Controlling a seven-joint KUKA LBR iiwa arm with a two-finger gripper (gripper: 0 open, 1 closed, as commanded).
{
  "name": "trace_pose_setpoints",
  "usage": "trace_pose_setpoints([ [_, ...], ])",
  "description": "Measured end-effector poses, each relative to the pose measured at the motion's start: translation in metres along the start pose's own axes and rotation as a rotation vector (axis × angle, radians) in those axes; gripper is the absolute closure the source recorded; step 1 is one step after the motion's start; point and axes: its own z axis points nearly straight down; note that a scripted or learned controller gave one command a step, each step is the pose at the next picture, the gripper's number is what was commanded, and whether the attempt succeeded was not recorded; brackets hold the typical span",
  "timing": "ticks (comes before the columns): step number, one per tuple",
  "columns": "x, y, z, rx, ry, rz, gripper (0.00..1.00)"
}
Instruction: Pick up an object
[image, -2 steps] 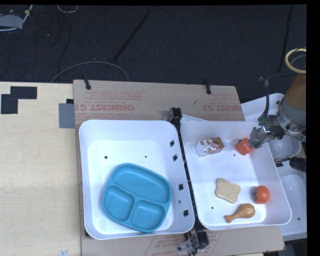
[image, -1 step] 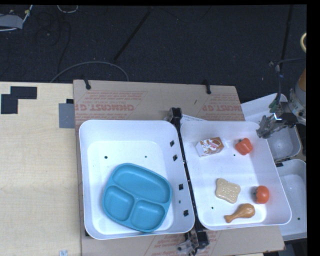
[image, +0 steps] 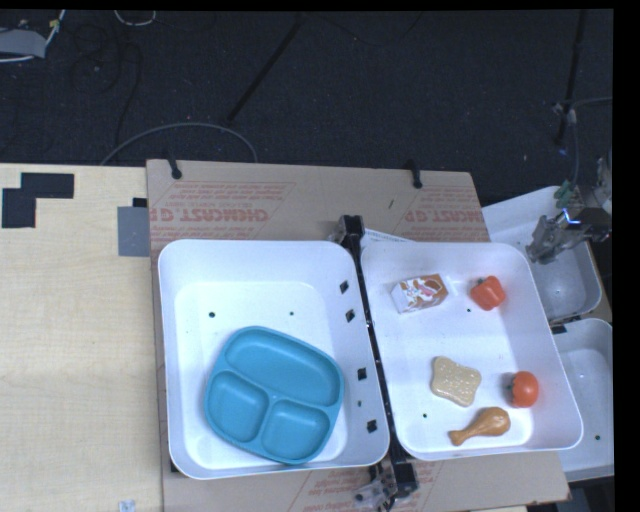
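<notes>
Hard to tell how wide what looks like the gripper (image: 563, 228) stands: small and blurred, beyond the right bin's (image: 540, 300) far right edge, nothing seen in it. Nothing picked yet. Resting in that bin: packet (image: 420, 293) and red pepper (image: 487, 293) far, toast (image: 455, 381), tomato (image: 523, 388) and drumstick (image: 480, 426) near. Left to do: choosing one, reaching in, gripping, lifting.

Bread slice (image: 455, 381), drumstick (image: 481, 426), tomato (image: 523, 388), pepper (image: 487, 293), packet (image: 420, 293) in right bin (image: 560, 400).
</notes>
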Motion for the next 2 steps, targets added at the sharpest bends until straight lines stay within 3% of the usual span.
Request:
trace_pose_setpoints([
  [2, 0.109, 0.010, 0.008, 0.006, 0.002, 0.000, 1.00],
])
